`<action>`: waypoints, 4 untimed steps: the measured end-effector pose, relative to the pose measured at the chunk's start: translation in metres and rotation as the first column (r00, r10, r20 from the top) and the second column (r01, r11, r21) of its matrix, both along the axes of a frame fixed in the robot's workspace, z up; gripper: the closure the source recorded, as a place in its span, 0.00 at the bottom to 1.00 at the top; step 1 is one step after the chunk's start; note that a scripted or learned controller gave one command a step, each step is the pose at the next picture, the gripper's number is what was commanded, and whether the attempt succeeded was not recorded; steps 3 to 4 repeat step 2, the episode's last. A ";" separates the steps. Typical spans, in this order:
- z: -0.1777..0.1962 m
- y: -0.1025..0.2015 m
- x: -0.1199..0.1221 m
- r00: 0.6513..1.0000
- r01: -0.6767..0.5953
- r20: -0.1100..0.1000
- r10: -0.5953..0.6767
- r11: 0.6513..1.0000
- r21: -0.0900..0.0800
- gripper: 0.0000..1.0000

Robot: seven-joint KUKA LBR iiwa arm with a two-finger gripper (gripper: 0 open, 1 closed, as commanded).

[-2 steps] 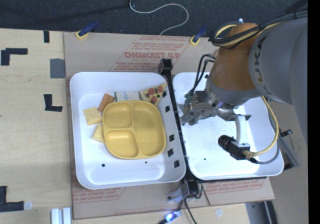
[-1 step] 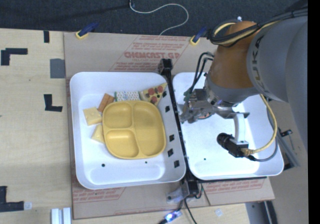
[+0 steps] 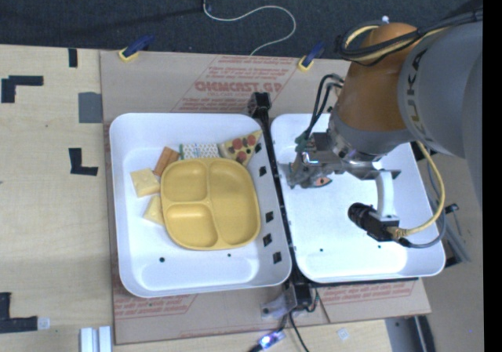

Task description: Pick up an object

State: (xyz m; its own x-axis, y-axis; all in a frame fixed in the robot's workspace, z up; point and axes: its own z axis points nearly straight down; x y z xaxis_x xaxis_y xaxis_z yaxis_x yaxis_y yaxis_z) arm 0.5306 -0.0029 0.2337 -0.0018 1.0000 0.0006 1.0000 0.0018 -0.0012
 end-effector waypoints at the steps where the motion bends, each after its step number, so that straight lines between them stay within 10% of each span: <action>1: -0.016 0.002 0.006 1.000 0.001 -0.002 -0.001 1.000 -0.002 1.00; 4: 0.000 0.005 -0.007 1.000 0.000 -0.001 0.000 1.000 0.000 1.00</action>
